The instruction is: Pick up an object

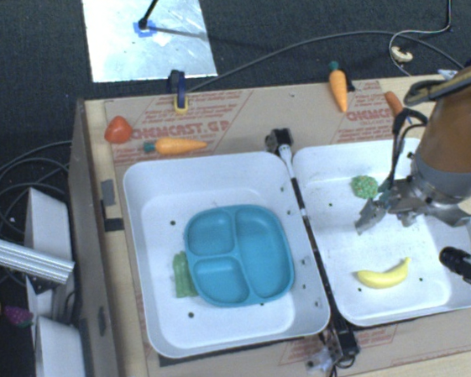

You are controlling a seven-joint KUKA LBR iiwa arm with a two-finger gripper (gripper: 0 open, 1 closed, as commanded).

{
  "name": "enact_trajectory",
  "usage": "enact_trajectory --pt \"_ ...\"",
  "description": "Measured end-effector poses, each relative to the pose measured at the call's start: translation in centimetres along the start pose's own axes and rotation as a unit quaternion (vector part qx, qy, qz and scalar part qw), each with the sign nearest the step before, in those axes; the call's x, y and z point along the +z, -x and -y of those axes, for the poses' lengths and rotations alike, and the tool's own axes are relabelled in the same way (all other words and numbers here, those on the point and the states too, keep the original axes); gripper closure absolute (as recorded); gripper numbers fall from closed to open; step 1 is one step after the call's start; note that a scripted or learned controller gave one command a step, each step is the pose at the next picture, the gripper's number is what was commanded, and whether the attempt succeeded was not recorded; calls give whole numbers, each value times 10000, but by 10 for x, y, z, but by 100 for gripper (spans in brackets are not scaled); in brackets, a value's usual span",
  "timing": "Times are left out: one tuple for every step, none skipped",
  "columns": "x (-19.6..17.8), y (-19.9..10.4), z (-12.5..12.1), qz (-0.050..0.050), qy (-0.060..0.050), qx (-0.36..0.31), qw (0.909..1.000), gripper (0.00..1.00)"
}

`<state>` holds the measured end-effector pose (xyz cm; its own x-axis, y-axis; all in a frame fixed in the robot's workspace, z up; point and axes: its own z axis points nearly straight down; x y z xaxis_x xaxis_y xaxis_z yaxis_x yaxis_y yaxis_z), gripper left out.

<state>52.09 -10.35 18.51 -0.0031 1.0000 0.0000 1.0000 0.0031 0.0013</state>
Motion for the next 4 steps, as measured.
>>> enact_trajectory --pt "101 53 34 3 2 13 10000 0" --pt "94 17 -42 -1 10 -5 10000 0" --pt "100 28 -130 4 11 -8 10000 0" --pt "89 28 -131 11 23 -26 10000 100"
